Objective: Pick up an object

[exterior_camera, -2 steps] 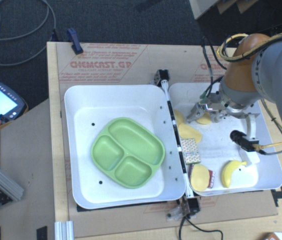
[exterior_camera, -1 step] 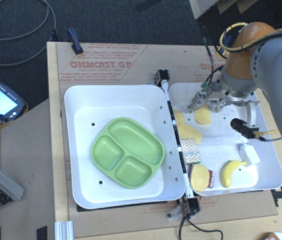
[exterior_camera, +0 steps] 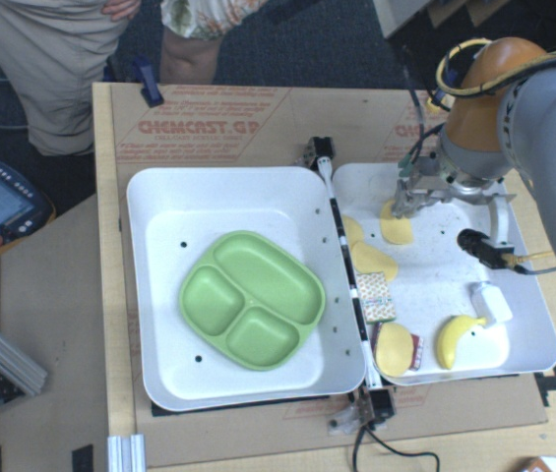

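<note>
Claw [exterior_camera: 402, 203]: down low in the right bin [exterior_camera: 430, 283], close to its far edge. Spread or pressed together: cannot tell from this angle. Nothing visibly pinched, nothing raised off the bin floor. Judging by that, pick not yet made: at most the reach down, with grasp and lift left to do.

Directly below the tip, toward the near edge: a yellow lump [exterior_camera: 397, 230], just beside the claw, perhaps touching; too close to separate. Likeliest target, going by position alone.

Moving outward. Against the bin's left wall, a pale yellow piece [exterior_camera: 353, 232], then a second yellow piece [exterior_camera: 372, 261] just nearer, then a patterned packet [exterior_camera: 376, 298] further along the same wall. At the near left corner, a round yellow thing [exterior_camera: 393, 350] with a red patch. Toward the near right corner, a banana [exterior_camera: 458, 339], with a white block [exterior_camera: 491, 305] just beyond it. All flat on the bin floor, well apart from the claw.

Farthest off, in the middle of the left bin [exterior_camera: 159, 224], a green divided plate [exterior_camera: 250, 300]. Both bins side by side on the brown surface [exterior_camera: 209, 126].
</note>
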`<state>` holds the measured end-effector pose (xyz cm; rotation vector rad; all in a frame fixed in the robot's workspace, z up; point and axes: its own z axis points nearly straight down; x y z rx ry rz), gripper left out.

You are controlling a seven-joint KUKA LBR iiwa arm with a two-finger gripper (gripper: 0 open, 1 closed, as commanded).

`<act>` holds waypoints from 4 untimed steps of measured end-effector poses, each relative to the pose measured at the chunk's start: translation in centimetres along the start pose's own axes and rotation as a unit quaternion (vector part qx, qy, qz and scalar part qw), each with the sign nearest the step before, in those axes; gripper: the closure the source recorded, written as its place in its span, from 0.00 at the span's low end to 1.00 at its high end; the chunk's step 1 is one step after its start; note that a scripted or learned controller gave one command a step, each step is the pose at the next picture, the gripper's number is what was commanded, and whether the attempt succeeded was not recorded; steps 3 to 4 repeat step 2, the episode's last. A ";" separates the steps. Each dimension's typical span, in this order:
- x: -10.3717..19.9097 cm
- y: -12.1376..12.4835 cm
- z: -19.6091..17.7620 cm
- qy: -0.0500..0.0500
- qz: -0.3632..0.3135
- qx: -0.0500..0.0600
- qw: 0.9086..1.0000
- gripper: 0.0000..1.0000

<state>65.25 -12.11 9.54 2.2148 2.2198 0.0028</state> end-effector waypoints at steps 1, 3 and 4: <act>0.0 0.0 0.0 0.000 0.000 0.000 1.000 0.00; -0.2 1.4 1.1 0.001 0.000 0.001 1.000 0.00; -0.2 1.4 1.1 0.001 0.000 0.001 1.000 0.00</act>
